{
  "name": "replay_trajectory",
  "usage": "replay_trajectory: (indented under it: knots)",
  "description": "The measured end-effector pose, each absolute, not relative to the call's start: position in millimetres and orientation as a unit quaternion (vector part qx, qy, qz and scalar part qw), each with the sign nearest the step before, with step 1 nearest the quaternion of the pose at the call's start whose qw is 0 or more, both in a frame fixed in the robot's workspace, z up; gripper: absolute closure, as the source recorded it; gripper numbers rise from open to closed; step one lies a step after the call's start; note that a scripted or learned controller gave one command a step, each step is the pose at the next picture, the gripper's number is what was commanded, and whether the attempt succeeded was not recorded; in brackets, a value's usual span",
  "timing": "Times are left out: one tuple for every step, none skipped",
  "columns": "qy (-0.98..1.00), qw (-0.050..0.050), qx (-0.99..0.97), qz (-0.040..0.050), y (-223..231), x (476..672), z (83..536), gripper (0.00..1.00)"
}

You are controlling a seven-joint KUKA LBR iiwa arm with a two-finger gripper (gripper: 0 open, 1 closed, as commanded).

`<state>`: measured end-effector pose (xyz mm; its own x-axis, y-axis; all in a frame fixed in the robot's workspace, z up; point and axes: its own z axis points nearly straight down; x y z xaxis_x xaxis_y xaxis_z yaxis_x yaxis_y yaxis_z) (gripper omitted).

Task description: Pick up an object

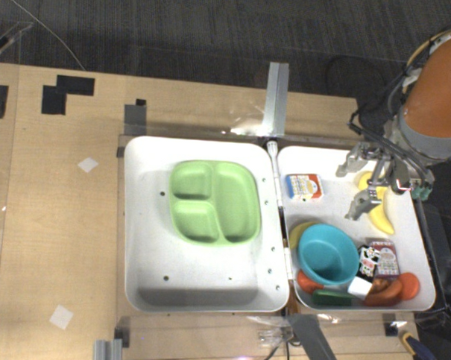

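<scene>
End effector (369, 191): over the upper right part of the right bin, metal fingers pointing down and spread apart, open, nothing between them.
Arm (437, 88): comes in from the right edge, orange band at the top right corner, cables draped around the wrist.
Banana (381, 214): yellow, lies by the right wall of the right bin, directly under and just right of the end effector; one finger overlaps its upper end in this view, contact can't be judged.
Small carton (303, 186): white with blue and red print, upper left of the right bin, left of the end effector and apart from it.
Blue bowl (327, 254): lower left of the right bin, upright, below the end effector.
Printed box (379, 259): just right of the blue bowl, below the banana.
Red items (394, 289): along the bottom wall of the right bin, with a green piece (332, 298) beside the bowl; shapes unclear.
Right bin (420, 244): white, holds all of the loose items.
Left bin (145, 232): white, holds a green divided tray (213, 200), flat, near its centre.
Bench (52, 228): light wood, both bins side by side on it.
</scene>
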<state>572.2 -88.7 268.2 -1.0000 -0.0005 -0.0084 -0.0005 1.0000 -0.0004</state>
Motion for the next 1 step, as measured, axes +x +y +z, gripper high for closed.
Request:
replay_trajectory:
  knots:
    - [0.999, 0.008, -0.036, -0.0017, -125.3, 528.3, 100.1, 0.00]
